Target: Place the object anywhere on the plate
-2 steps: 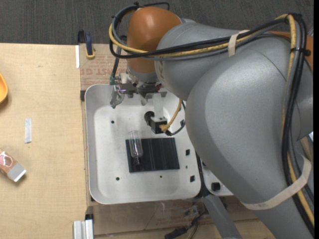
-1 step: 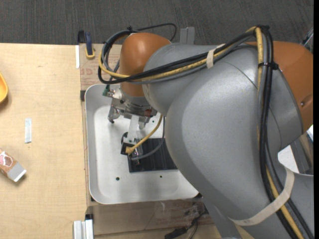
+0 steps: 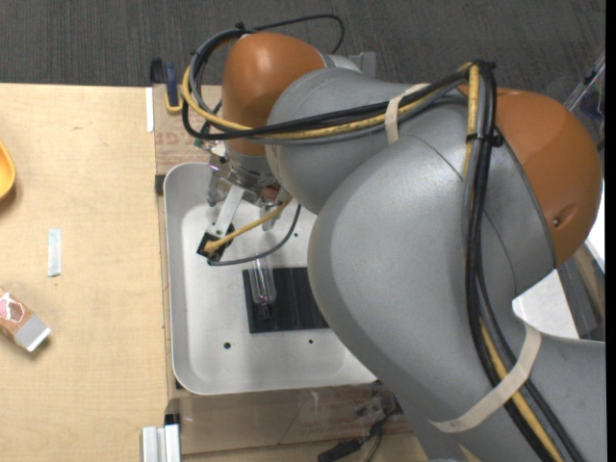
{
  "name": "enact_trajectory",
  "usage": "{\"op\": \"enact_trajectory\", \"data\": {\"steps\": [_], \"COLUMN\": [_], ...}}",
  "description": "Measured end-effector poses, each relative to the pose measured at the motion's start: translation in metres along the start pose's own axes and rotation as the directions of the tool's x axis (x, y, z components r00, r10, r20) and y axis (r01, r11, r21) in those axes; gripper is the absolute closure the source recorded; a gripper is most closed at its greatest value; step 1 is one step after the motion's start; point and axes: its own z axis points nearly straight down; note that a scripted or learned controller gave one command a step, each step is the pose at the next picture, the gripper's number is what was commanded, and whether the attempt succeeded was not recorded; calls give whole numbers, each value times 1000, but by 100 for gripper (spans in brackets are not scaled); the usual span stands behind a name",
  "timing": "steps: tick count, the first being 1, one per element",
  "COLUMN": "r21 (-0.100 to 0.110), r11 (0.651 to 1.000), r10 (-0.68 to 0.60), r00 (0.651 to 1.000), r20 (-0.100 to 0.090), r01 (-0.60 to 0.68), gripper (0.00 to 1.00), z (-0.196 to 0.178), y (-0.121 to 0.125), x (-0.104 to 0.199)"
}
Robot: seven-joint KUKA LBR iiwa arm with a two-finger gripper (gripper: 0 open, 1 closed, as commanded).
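Observation:
A flat black plate lies on the floor of the white bin, partly hidden under the arm. On its left part rests a small clear, glassy object, lying lengthwise. My gripper hangs below the orange wrist band over the bin's far left part, up and left of the plate and apart from the clear object. The arm's big grey body covers the right side of the bin.
A wooden bench top stretches to the left, bearing a small white strip, a wrapped packet and a yellow thing at the edge. A blue clip sits behind the bin.

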Motion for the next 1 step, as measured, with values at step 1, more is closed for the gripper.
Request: {"op": "enact_trajectory", "data": {"steps": [1], "r21": [10], "r11": [803], "r10": [596], "r00": [803], "r20": [9], "r01": [-596], "gripper": [0], "z": [1], "y": [-3], "x": [1]}}
